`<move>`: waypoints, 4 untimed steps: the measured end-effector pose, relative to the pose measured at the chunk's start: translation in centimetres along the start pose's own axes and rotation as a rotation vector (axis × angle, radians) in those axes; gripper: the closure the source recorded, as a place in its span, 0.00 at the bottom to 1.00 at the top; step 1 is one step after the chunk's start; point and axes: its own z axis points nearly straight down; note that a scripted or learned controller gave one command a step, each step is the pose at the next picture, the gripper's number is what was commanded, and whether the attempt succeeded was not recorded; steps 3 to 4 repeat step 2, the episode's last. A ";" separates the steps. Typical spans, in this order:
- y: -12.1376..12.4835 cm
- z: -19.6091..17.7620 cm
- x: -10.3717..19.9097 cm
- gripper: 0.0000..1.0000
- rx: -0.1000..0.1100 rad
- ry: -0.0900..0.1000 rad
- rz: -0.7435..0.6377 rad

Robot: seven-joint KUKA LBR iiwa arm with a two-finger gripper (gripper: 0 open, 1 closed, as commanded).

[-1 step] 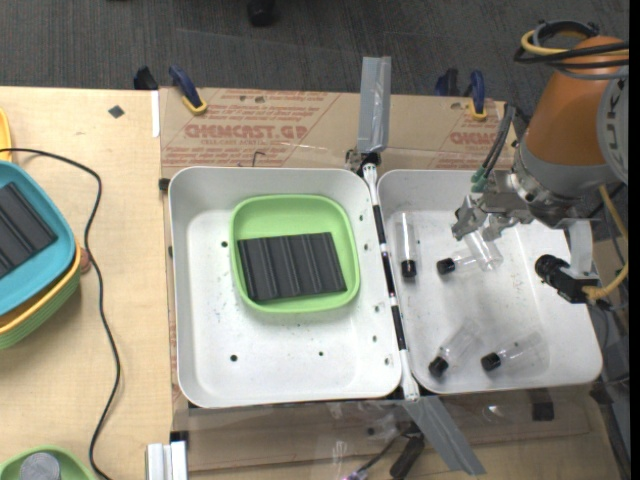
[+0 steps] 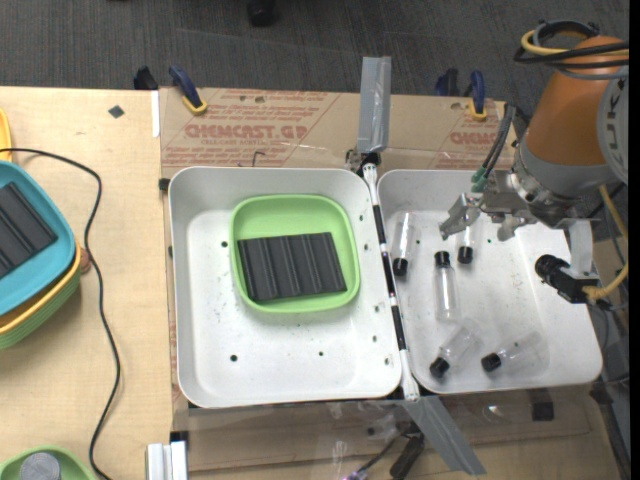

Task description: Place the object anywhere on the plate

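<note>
From above the bench, two shallow white bins sit side by side. The left bin (image 2: 200, 348) holds a green plate (image 2: 295, 256) with rounded corners, set toward the bin's far side, and a dark ribbed pad (image 2: 290, 266) lies flat inside it. The right bin (image 2: 560, 358) has several clear plastic tubes with black caps scattered across its floor: one tube (image 2: 401, 243) lies just beside the wall the bins share, another (image 2: 444, 283) lies near the middle, and two more (image 2: 455, 351) (image 2: 507, 355) rest near the front edge. A small black cap (image 2: 465, 255) stands by itself close to the middle tube.

The arm (image 2: 575, 108) comes in from the right, its orange band bright above the wrist. The gripper (image 2: 483, 218) hangs over the far part of the right bin, fingers spread apart with nothing between them, just above the loose cap and well apart from the plate.
</note>
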 end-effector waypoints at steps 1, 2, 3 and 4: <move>-1.2 -1.7 8.0 0.00 0.001 -0.001 0.021; -4.3 -5.7 8.6 0.00 0.001 -0.002 0.149; -4.3 -5.7 8.6 0.00 0.001 -0.002 0.149; -4.3 -5.7 8.6 0.00 0.001 -0.002 0.149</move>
